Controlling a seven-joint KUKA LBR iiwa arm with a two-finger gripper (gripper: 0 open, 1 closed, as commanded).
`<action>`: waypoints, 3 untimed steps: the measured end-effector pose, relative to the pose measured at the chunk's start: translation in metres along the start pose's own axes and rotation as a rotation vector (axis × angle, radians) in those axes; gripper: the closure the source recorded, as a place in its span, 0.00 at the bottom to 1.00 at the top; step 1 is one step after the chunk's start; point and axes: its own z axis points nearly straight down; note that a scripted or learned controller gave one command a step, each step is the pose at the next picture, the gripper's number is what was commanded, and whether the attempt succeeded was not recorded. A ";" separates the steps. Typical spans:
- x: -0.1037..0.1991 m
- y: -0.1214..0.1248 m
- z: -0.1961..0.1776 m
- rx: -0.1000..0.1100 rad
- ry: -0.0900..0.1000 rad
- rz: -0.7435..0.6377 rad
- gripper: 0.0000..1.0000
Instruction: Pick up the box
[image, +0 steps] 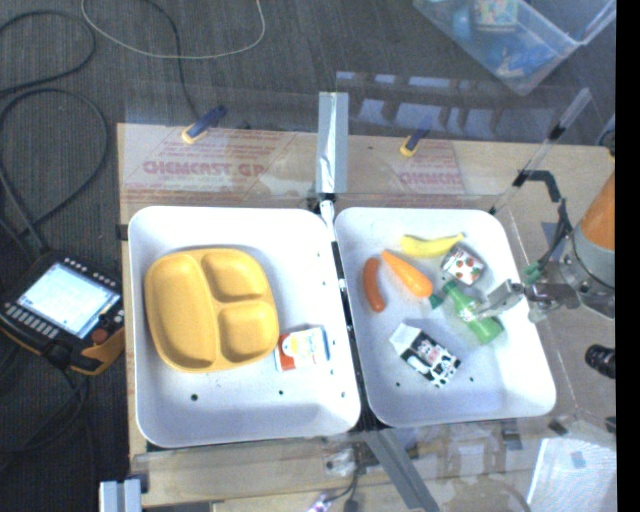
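A small white, orange and yellow carton box lies in the left bin, just right of the yellow plate. In the right bin a black-and-white patterned box lies near the front. A small white box with red and dark spots sits further back. My gripper reaches in from the right, low over the right bin's right side, at the right end of a green bottle. It is apart from all three boxes, and nothing shows in its grasp.
A yellow divided plate takes up most of the left bin. The right bin also holds a banana, a carrot and a reddish-orange sausage shape. A teach pendant lies left of the bench.
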 end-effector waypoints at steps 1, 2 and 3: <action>0.002 0.001 -0.009 0.000 0.001 -0.003 1.00; 0.035 0.042 -0.065 0.000 -0.005 0.466 1.00; 0.068 0.015 -0.055 0.001 -0.005 1.107 1.00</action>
